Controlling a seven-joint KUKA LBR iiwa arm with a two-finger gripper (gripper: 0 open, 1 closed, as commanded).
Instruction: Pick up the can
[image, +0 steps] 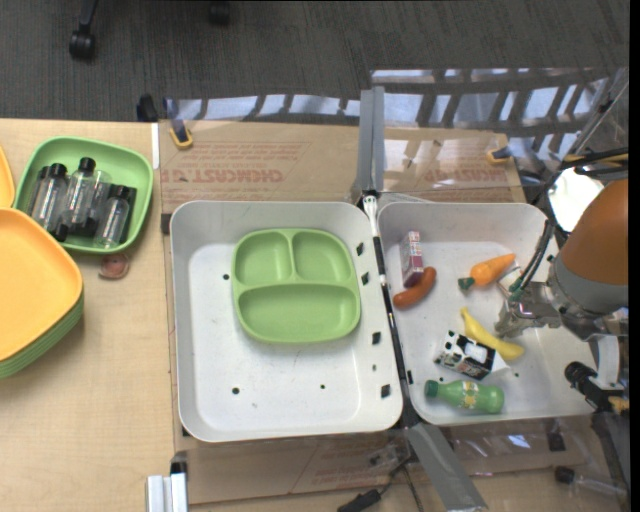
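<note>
The can (412, 256) is slim, pink and white, and lies on its side at the far left of the right bin (452, 216), close to the wall between the bins. A brown sausage (415, 287) lies just in front of it. My gripper (516, 316) is low over the right half of that bin, right by the upper end of a yellow banana (489, 335) and well to the right of the can. Nothing is visibly held in it. The orange band of the arm (600, 248) rises behind it at the right edge.
The right bin also holds a carrot (492, 268), a black and white carton (465, 355) and a green bottle (466, 396). A green divided plate (296, 285) lies in the left bin (200, 330). A green tray of vials (82, 195) and orange plates (35, 300) lie on the bench.
</note>
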